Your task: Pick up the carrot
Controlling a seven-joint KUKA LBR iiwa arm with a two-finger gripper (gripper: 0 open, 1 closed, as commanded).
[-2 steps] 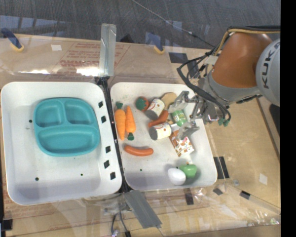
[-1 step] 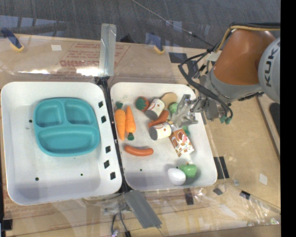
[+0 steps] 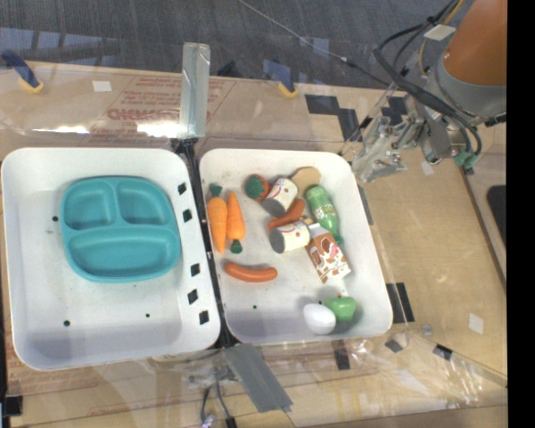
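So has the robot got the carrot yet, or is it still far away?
Not yet. Nothing looks done: the carrot lies in the right bin, near its left wall, beside a second, smaller carrot. The gripper hangs off the bin's top right corner, with no toy between its fingers. Everything is left: reach across the bin, come down on the carrot, grab it and lift.

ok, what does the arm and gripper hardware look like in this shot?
The arm is grey with a large rounded orange section near the wrist. Black cables loop off its left side towards the bench. A small green part sits at its lower right. The gripper is a bare-metal, silvery assembly of thin linkages and brackets, with dark fittings above it. No readable markings at this resolution.
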